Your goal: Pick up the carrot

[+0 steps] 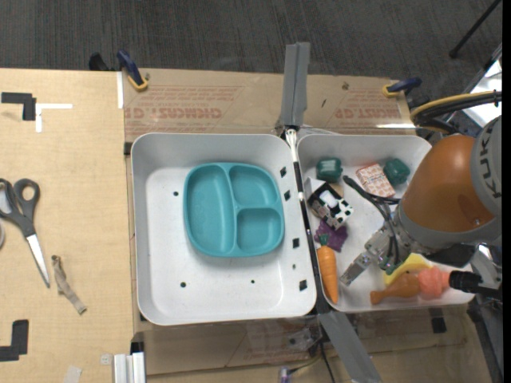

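The orange carrot point(327, 272) lies along the left wall of the right bin point(415, 144), near its front corner, pointing toward the front. My gripper point(366, 263) hangs just to the right of the carrot, a small gap apart from it. It looks open, with one silver finger point(351, 274) slanting toward the carrot's lower end and nothing between the fingers. The grey arm with its orange band point(447, 190) covers the right part of that bin.
Near the carrot sit a purple toy point(331, 234), a black-and-white toy point(330, 207), a yellow piece point(404, 265) and orange-pink food toys point(415, 286). Teal items and a pink packet point(375, 180) lie at the back. The left bin point(152, 238) holds a teal divided plate point(235, 210).
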`<state>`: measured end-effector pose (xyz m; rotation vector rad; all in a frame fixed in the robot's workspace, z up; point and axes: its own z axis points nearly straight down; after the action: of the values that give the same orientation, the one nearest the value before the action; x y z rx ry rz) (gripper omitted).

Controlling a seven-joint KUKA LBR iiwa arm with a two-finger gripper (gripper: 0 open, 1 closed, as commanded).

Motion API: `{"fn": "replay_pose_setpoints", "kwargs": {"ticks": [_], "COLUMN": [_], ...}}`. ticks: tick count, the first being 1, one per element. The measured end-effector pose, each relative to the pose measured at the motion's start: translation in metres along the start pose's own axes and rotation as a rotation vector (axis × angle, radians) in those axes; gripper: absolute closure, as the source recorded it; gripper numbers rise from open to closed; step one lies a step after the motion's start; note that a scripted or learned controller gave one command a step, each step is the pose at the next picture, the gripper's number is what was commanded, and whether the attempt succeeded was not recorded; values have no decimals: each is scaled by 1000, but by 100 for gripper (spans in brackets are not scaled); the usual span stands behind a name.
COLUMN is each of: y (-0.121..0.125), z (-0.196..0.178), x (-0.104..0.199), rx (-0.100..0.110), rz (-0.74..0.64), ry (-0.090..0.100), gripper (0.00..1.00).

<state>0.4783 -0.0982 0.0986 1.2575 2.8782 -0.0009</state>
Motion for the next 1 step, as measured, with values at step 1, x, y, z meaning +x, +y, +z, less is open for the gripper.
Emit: {"fn": "replay_pose_setpoints", "kwargs": {"ticks": [1], "y": [-6], "z": [7], "x": [-5], "rx": [0], "rz": [-396], "ry": [1], "gripper": [0]}}
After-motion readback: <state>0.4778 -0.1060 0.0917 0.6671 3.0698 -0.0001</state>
